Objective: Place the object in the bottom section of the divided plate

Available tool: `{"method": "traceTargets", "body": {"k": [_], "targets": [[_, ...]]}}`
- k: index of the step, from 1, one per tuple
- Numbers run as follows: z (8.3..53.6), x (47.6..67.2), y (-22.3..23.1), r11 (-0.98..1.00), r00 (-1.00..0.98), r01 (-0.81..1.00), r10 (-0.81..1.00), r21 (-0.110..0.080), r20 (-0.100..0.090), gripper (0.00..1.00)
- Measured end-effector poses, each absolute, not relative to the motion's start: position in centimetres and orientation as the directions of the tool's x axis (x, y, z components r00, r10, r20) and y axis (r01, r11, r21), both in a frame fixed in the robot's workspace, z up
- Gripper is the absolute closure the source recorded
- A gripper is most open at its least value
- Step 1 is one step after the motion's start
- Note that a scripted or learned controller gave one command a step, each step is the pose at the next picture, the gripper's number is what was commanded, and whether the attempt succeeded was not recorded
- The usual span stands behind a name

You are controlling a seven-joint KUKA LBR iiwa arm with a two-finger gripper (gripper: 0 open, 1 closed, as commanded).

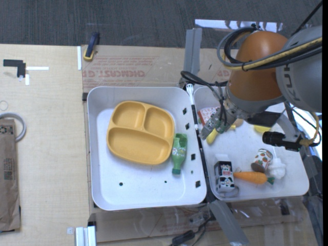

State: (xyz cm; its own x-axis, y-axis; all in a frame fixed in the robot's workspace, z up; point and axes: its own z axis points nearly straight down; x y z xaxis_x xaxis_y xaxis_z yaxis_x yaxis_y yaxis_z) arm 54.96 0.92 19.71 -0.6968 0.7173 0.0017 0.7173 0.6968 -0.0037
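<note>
The yellow divided plate [139,132] lies in the left bin [102,188], with two small sections at the far side and one long section nearest the camera. All its sections are bare. A green bottle [179,152] lies against the plate's right rim. My gripper [219,125] hangs low over the far left part of the right bin [292,188], under the orange wrist band. It is right beside a red-and-white packet [207,115] and a small yellow-green object [209,133]. The arm hides whether anything sits between the fingertips.
In the right bin lie a black-and-white carton [224,173], a carrot [251,177] and a brown-and-white cup toy [262,161]. A black camera stub [277,139] juts in from the right. Cables loop over the arm. A brown paper bag [7,173] lies on the bench at the left.
</note>
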Motion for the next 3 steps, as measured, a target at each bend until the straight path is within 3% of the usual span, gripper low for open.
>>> {"method": "traceTargets", "body": {"k": [1,2,3], "targets": [[18.9,59.4,6.8,0.481,-0.481,0.877,0.877,-0.003,0.0,1.0],[18.8,64.5,10.8,0.119,-0.119,0.993,0.993,-0.004,-0.003,1.0],[18.3,65.7,15.3,-0.055,0.055,0.998,0.998,-0.004,-0.004,1.0]]}}
